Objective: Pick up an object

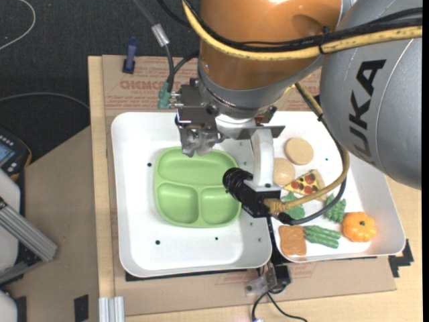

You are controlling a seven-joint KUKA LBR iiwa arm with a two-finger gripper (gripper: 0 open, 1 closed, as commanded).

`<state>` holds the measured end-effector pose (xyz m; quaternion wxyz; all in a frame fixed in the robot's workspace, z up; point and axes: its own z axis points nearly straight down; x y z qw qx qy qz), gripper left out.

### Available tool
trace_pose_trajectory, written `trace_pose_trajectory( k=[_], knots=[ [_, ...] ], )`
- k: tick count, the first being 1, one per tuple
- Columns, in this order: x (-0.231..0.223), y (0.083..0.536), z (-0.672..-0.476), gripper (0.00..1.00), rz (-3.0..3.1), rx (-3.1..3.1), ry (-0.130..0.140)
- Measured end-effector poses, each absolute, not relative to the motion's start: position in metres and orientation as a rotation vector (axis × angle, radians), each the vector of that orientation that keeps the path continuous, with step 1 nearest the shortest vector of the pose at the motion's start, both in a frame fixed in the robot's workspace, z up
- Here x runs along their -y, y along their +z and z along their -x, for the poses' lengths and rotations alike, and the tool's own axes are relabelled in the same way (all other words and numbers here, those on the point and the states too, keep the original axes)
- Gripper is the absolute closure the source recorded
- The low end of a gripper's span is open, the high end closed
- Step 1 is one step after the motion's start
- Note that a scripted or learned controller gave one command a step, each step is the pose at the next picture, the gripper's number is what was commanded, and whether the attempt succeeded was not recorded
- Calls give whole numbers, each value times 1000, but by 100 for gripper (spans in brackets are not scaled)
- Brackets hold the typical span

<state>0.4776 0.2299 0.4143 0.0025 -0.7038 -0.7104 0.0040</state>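
A: Progress? The gripper (pixel 194 141) is seen low over the far rim of the green tray (pixel 194 186) in the left bin (pixel 134 180).
B: Nothing is seen lifted — jaw state cannot be told. The grasp and lift are judged outstanding.

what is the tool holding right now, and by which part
It cannot be told. The tool sits at the far rim of the green divided plate in the left bin, but the wrist above blocks any sight of a hold on that rim.
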Motion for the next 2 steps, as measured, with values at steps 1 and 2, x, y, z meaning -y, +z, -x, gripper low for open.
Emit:
trace_pose_trajectory(
  k=[1, 2],
  knots=[
    [-224, 543, -487, 100, 2223, 2227, -25],
    [-142, 494, -482, 100, 2230, 2209, 10]
  ],
)
